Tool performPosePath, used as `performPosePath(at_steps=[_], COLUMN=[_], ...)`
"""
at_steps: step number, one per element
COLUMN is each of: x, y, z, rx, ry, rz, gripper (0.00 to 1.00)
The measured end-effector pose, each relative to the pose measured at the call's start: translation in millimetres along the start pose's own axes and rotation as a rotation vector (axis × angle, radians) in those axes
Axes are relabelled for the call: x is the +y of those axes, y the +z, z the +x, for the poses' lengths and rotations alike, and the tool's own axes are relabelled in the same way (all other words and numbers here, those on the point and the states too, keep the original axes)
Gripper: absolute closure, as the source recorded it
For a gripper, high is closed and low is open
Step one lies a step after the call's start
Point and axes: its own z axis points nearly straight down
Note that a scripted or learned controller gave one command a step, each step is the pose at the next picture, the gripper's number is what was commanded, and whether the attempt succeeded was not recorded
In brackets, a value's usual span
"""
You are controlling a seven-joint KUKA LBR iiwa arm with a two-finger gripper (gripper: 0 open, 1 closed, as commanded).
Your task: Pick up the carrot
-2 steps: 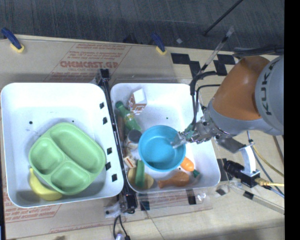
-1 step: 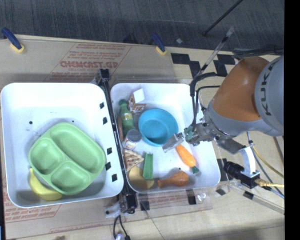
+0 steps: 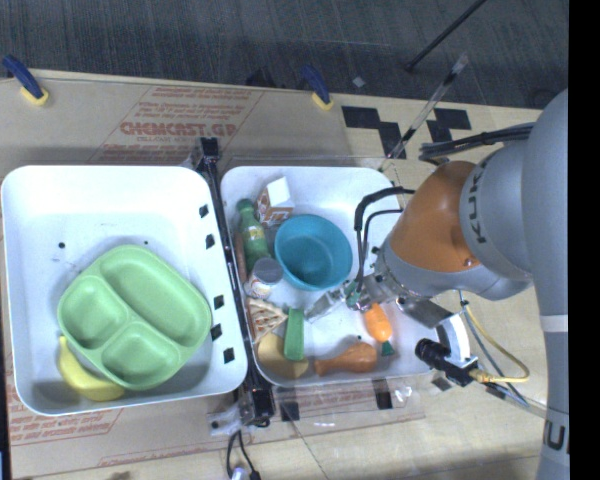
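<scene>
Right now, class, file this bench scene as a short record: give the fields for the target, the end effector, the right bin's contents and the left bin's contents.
target: carrot, orange, lying in the right bin near its right wall
end effector: low in the right bin, just left of the carrot's upper end
right bin contents: blue bowl, green bottle, chicken drumstick, green block
left bin contents: green divided plate lying over a yellow item

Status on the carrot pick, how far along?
Done: the arm is over the right bin, gripper down beside the carrot. In hand: nothing visibly between its fingers. Left: the grasp and lift; the carrot lies on the bin floor near the blue bowl.
</scene>
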Motion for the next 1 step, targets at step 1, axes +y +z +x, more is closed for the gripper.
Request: performPosePath(at_steps=[1], x=[-0.4], y=[-9.1], z=[0.4], rx=[0.003], ry=[-0.008], rz=[0.006], gripper=[1.00])
